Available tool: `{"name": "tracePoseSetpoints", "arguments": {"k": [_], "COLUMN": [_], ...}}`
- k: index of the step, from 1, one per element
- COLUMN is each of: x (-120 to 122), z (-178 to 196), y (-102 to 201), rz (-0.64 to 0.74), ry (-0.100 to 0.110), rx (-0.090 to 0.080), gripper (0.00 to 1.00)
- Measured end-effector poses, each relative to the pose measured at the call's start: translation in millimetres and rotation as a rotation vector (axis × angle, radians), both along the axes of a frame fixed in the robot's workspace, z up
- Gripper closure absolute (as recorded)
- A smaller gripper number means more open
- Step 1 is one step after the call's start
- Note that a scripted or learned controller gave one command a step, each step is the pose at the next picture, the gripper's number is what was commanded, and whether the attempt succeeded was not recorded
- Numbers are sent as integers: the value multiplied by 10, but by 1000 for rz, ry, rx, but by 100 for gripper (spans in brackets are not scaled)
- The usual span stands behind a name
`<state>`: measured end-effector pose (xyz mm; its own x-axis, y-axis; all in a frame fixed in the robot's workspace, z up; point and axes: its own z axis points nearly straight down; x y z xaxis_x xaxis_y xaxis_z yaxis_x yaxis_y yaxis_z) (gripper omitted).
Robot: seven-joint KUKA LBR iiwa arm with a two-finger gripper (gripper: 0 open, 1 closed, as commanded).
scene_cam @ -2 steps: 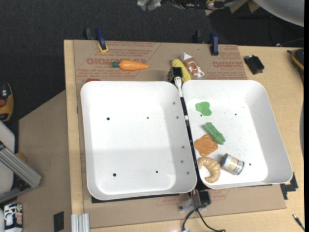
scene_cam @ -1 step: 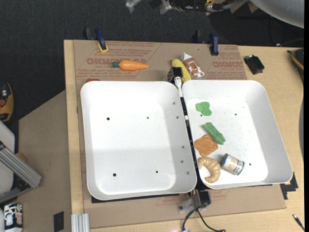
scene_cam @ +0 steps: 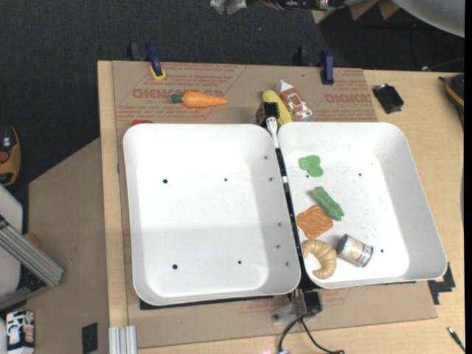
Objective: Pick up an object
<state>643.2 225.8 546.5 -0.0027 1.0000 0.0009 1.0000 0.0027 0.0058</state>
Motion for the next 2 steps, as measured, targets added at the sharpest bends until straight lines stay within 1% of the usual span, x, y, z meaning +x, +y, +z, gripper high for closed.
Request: {"name": "tracePoseSetpoints", "arguments": {"k": [1,2], "x": [0,1], "z": [-6,106], "y": [0,9], "rz": [0,1], "ry": [2,-4], "rx": [-1,1], "gripper": [0,100]}}
